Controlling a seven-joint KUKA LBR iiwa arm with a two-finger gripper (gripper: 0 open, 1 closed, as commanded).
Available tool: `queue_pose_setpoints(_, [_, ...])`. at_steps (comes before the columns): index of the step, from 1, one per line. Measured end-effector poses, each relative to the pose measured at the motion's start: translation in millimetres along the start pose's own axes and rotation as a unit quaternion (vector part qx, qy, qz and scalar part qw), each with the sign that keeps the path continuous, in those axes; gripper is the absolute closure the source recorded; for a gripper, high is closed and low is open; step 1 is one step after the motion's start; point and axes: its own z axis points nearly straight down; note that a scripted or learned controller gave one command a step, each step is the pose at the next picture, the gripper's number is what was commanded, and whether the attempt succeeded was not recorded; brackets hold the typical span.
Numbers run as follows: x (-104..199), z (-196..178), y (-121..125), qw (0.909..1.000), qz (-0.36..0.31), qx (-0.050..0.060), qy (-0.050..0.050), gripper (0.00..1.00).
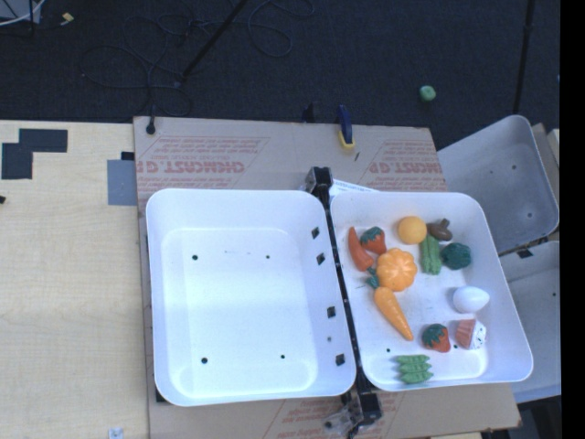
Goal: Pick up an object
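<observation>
At 3 o'clock a pale grey panel juts in from the edge. It is flat and smooth, with rounded corners, a thin raised rim and a few small dark holes across its face. Whether it belongs to the robot's mount cannot be told.

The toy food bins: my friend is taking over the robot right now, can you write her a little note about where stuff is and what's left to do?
All the toy food sits in the right bin: a pumpkin, carrot, white egg, broccoli, orange ball, green pea pod, two strawberries.
The left bin stands beside it, joined by black clips.
Done: nothing lifted yet.
Left: pick up one object; the egg lies a bit apart from the rest.
</observation>
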Motion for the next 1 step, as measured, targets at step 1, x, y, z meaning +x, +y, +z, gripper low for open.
queue_pose_setpoints(1, [0.0, 0.0, 0.0, 1.0, 0.0, 0.0, 0.0, 1.0])
